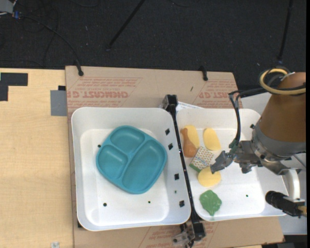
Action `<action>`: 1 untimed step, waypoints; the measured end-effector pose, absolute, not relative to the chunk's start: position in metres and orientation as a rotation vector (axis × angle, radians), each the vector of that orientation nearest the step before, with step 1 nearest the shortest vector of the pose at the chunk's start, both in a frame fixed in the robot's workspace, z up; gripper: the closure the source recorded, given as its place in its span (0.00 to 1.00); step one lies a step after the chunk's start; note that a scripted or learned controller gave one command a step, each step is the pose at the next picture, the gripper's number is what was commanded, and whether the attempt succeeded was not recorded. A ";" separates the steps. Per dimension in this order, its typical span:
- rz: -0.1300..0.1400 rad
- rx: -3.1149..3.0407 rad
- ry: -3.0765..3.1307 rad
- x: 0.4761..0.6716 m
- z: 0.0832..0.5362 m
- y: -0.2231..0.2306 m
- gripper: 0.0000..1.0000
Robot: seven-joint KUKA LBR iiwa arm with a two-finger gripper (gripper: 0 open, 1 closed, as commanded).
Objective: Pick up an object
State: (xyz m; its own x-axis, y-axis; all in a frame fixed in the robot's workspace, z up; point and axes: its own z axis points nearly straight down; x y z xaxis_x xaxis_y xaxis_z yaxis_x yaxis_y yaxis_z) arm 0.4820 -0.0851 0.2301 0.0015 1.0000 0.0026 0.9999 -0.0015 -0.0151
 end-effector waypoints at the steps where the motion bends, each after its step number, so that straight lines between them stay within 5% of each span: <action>1: 0.004 -2.218 -2.218 0.484 0.235 -0.085 0.00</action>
State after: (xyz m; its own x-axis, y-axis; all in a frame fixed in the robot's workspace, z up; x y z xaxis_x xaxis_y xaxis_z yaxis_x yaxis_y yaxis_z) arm 0.4840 -0.0854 0.2347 0.0000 1.0000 0.0015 1.0000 0.0000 -0.0051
